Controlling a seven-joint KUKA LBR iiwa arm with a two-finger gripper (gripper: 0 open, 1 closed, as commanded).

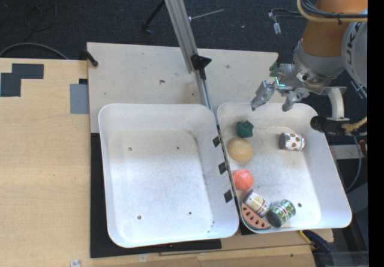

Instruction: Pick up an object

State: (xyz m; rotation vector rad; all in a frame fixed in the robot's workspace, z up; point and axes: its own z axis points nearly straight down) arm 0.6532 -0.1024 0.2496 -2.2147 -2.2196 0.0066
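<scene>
Grey arm reaching from right, hand (276,98) pointing down, fingers spread, holding nothing

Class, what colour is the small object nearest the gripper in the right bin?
Dark green, seen in the camera view.

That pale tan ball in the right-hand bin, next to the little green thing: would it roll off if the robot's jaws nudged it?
Probably. The tan ball looks round and smooth, so a sideways nudge would likely send it rolling. It might not go far: the green object and the orange-red ball lie close on either side, and the right bin's wall is nearby.
</scene>
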